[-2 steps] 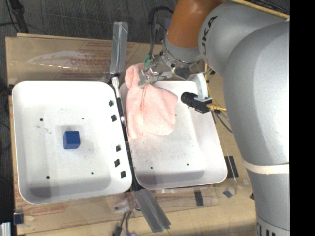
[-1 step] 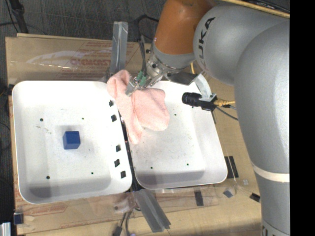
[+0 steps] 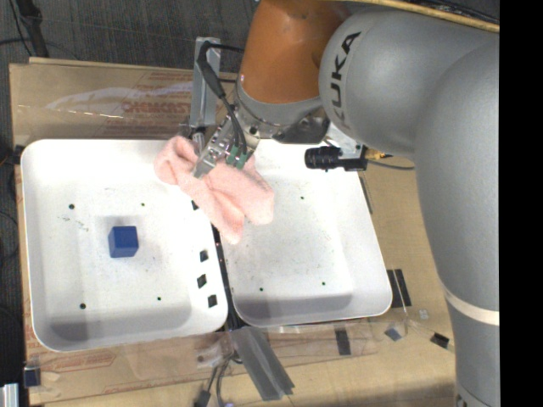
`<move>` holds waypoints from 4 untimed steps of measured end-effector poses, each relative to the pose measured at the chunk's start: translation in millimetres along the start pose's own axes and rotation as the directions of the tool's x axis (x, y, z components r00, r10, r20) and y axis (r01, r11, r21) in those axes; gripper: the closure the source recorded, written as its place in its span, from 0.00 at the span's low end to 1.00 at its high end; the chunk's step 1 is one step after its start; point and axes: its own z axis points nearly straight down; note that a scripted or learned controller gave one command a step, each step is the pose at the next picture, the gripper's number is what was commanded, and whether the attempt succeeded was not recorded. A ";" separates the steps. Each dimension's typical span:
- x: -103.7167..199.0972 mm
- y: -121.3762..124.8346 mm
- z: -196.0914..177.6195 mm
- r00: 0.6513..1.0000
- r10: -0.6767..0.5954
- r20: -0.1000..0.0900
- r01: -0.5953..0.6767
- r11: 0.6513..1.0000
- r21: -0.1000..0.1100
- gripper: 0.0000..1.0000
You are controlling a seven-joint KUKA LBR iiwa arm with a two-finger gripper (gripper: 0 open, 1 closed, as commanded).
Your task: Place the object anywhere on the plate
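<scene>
Grey KUKA arm [image 3: 424, 142] looms closest, reaching in from right w/ orange band above wrist. Its gripper [image 3: 219, 153] sits over the far end of the seam btwn two white bins. Jaws pinch a pink cloth [image 3: 222, 190], which drapes down across the seam, partly over left bin [image 3: 51, 227] & right bin [image 3: 339, 253]. Small blue cube [image 3: 124, 241] rests in left bin, well apart from cloth.

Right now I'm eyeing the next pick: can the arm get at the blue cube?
Probably yes: the blue cube sits alone in the left bin, uncovered; the pink cloth lies apart.
</scene>
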 end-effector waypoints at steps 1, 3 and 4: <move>50.4 20.5 7.3 0.919 -0.393 0.000 0.393 0.919 0.000 1.00; 139.4 83.1 12.3 0.839 -0.545 0.001 0.545 0.839 0.000 1.00; 139.1 83.0 12.0 0.839 -0.544 0.002 0.544 0.839 0.000 0.00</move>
